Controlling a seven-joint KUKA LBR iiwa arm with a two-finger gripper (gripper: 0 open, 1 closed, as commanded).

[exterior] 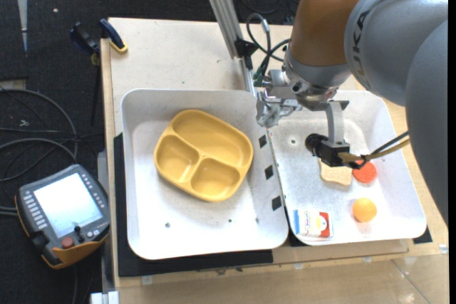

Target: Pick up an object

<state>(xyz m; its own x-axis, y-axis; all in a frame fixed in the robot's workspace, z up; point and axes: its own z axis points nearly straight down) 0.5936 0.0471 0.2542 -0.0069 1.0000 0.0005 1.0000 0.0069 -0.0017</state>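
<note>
**Tool poised over the seam between the bins**

The tool [269, 112] hangs over the line where the two white bins meet, near their far end. It is small and seen from above against clutter, so I cannot tell whether it is released or clenched. It appears to hover just above the bin walls rather than touch them, though the slant of the view leaves that uncertain.

The arm [388, 32] comes in from the right and crosses high over the right bin [402, 153]. Its orange band [324, 11] sits directly above the wrist, and the wrist points steeply down.

The things to pick lie apart from the tool. A yellow divided plate [204, 154] rests flat in the middle of the left bin [142, 224]. In the right bin, a tan slice [336, 175] lies just beside a red piece [366, 173]. An orange ball [364, 210] sits nearer the front, and a white packet [313, 223] lies in the front-left corner. Both bins stand on the pale tabletop [171, 53].
</note>
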